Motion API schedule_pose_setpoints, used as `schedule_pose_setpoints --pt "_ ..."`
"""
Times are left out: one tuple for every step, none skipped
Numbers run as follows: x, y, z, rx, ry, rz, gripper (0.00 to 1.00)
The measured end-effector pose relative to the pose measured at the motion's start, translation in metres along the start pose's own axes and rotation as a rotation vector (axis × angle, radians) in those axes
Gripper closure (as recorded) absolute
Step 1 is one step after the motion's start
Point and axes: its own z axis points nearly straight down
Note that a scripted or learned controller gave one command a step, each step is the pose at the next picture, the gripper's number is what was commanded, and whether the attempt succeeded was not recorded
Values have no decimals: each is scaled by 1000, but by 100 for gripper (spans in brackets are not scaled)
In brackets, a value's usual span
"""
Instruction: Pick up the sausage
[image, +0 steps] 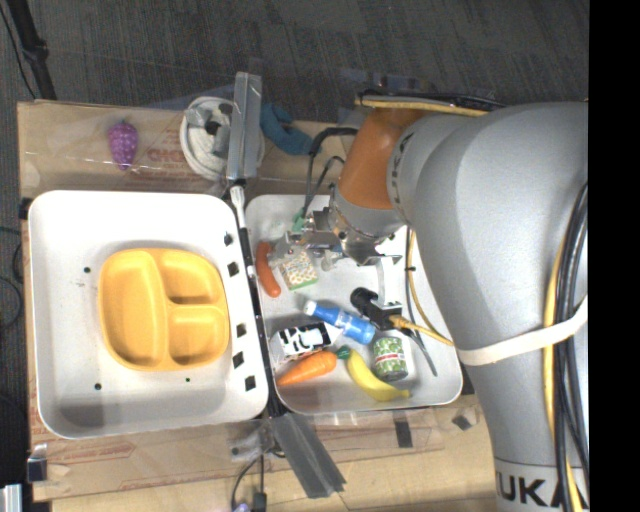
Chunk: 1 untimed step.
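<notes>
The sausage (266, 270) is a short red-orange piece lying along the left wall of the right bin (440, 385), near its upper half. My gripper (303, 243) hangs over the upper left part of that bin, a little right of and above the sausage. A small speckled green-and-white box (297, 269) lies directly under the gripper, right beside the sausage. Nothing is seen held.
The right bin also holds a blue bottle (340, 321), a black-and-white pack (299, 341), a carrot (308, 368), a banana (376, 381) and a green can (390, 356). A yellow divided plate (165, 305) sits in the left bin (60, 390). Purple grapes (122, 143) lie behind the bins.
</notes>
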Motion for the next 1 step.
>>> schedule_pose_setpoints --pt "-2 -37 7 -11 -11 -140 0"
